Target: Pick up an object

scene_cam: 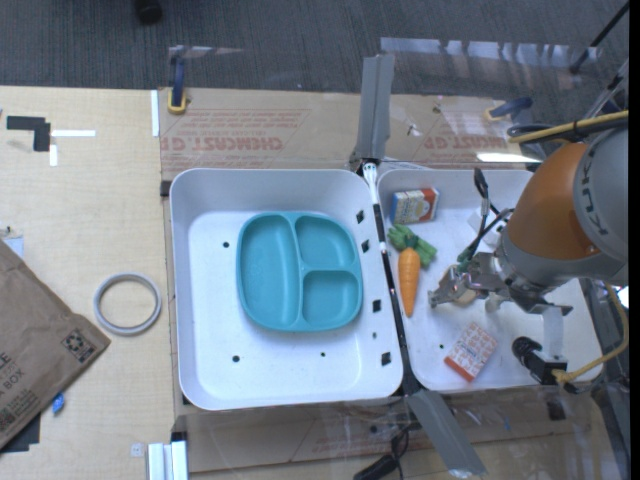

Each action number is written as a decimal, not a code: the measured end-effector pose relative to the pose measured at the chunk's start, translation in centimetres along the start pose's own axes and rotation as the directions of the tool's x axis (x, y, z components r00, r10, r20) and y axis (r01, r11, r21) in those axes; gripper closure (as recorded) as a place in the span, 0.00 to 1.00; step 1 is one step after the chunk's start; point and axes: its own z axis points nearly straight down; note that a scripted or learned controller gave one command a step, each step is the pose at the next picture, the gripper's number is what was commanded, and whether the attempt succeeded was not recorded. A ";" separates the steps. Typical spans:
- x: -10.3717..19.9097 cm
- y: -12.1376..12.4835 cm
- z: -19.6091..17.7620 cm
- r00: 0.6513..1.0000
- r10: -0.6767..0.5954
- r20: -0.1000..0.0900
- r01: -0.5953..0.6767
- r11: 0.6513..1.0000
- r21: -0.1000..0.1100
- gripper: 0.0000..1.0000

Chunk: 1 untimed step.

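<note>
The right bin (430, 368) holds a toy carrot (408, 277) with green leaves (411, 241), a small white and orange carton (414, 206) at the back, and a flat red and white packet (470, 351) near the front. My gripper (452, 290) hangs low over the middle of the right bin, right of the carrot and behind the packet. Nothing shows between its fingers. The grey arm with its orange band (553, 208) reaches in from the right and hides the bin's right part.
The left bin (200, 298) holds a teal divided plate (299, 270). A roll of tape (128, 302) and a cardboard box (30, 343) lie on the bench at the left. Black and yellow cables run along the arm at the right.
</note>
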 end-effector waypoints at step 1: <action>-1.0 4.3 -0.1 0.996 -0.085 0.001 0.085 0.996 -0.002 0.00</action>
